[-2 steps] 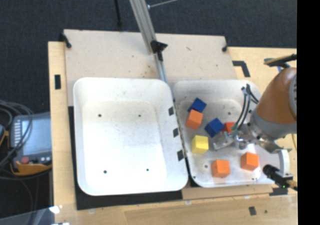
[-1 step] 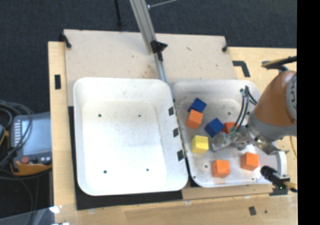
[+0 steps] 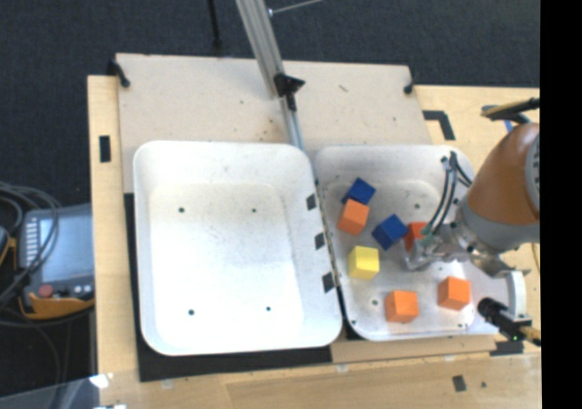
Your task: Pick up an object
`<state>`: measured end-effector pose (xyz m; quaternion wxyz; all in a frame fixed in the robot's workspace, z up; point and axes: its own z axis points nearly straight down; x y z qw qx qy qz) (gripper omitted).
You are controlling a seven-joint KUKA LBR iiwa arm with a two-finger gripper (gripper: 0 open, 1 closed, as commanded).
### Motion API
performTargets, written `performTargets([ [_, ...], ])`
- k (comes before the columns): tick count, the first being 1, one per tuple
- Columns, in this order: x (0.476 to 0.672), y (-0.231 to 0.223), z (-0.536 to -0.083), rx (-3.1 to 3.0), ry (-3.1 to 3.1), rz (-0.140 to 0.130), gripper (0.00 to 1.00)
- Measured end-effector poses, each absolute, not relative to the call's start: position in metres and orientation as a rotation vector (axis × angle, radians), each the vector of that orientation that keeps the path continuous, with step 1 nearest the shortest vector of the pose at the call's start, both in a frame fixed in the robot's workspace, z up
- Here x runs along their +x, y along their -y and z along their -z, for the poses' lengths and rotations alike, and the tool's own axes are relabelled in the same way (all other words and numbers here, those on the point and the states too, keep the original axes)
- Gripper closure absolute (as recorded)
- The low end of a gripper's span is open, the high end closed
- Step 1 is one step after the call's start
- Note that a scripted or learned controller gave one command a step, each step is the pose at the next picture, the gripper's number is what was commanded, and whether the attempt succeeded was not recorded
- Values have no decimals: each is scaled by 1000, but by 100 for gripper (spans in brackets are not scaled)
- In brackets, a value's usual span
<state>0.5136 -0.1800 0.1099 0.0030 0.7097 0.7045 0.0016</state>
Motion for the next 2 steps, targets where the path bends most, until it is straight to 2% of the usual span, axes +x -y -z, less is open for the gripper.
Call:
performTargets([
  [2, 522, 184, -220, 2212, -2220, -5, 100],
])
